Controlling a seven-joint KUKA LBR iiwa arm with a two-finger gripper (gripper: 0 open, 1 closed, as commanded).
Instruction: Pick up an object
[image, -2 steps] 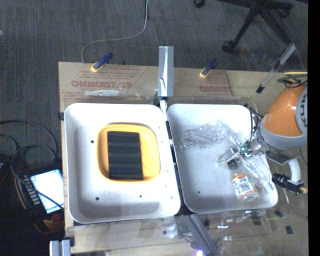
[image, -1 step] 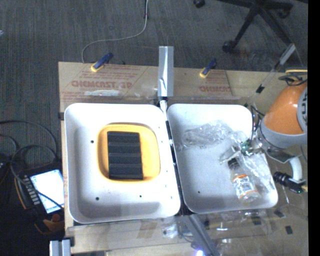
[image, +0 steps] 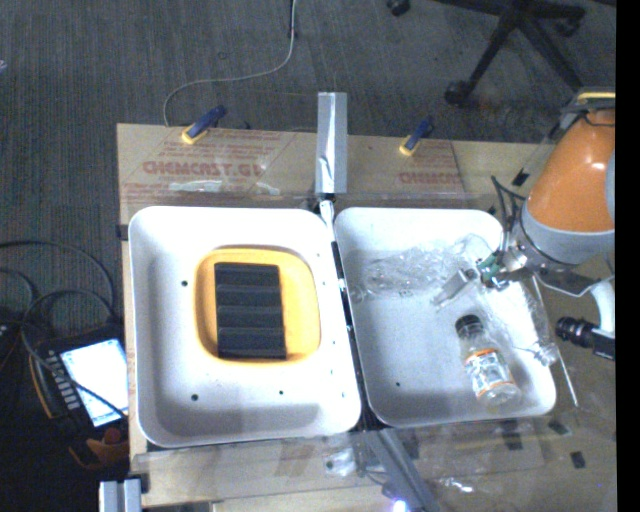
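Note:
In the right bin (image: 415, 375) a small clear bottle (image: 485, 366) with a black cap and an orange label lies on its side near the front right corner. A crumpled clear plastic wrapper (image: 408, 268) rests in the bin's back half. In the left bin (image: 160, 340) sits a yellow block with a black ridged top (image: 256, 305). My gripper (image: 463, 282) hangs low over the right bin's back right part, at the wrapper's right end and just behind the bottle's cap. The grey arm with its orange band (image: 572, 185) rises behind it.
A metal post (image: 331, 140) stands behind the seam between the bins. Two blue-and-yellow clamps (image: 203, 123) (image: 416, 135) hold the cardboard backing. A tablet and cables (image: 85, 380) lie on the floor to the left.

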